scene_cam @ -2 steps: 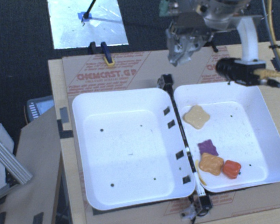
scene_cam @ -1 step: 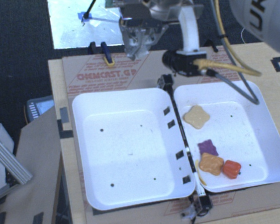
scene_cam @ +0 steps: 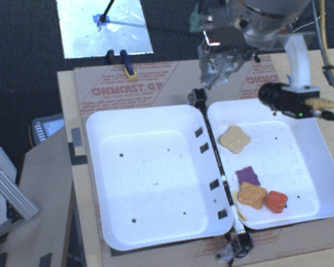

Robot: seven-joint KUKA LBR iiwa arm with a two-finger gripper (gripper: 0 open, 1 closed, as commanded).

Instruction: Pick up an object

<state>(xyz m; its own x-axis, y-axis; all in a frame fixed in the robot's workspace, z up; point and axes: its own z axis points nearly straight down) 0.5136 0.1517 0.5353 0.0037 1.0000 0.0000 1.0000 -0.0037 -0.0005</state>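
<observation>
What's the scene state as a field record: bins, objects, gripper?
left bin: no objects seen
right bin: four objects
beige piece: near divider, far half
purple piece: by divider, near half
orange piece: just in front of purple, touching it
red piece: right of orange
gripper: above bench behind the bins, holding nothing visible

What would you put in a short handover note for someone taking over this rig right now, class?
Gripper: raised above the far edge of the bins, nothing seen between its fingers.
Objects: all in the right bin: beige piece, purple piece, orange piece, red piece.
Done: no pick yet.
Left: descend, grasp one object, lift.
</observation>
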